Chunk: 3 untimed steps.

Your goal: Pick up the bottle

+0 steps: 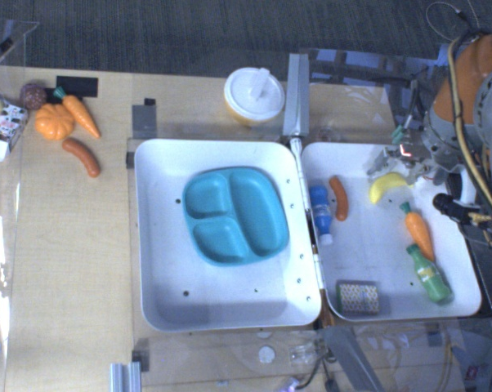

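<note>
We see the gripper [391,163] at the right bin's [377,256] 1 o'clock, just above a banana [387,187]; grip state unclear. Green bottle [430,275] lies at 4 o'clock, below a carrot [419,233]

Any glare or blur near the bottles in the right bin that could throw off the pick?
Camera view: lighting is even, the green bottle and blue bottle look fairly sharp, no glare on them; soft shadow in the left bin; the gripper area looks cluttered and slightly blurred.

No legible text or labels.
</note>
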Each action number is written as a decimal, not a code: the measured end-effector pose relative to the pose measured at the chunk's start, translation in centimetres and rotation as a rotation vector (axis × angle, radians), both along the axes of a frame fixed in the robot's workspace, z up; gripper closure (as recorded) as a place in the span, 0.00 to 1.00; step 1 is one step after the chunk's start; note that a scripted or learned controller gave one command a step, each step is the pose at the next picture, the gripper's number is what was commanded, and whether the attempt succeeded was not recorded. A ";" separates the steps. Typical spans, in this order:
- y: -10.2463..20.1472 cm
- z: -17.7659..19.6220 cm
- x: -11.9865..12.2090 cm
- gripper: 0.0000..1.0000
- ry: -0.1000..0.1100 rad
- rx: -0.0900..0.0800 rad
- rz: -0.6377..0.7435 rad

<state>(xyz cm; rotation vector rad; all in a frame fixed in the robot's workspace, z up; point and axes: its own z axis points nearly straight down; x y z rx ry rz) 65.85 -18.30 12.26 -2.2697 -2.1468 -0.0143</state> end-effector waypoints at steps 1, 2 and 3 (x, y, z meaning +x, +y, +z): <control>-0.9 4.1 -5.7 0.00 -0.008 -0.018 0.276; -2.1 -3.0 -11.5 0.00 -0.010 -0.019 0.094; -2.3 -3.3 -16.5 0.00 -0.022 -0.023 0.122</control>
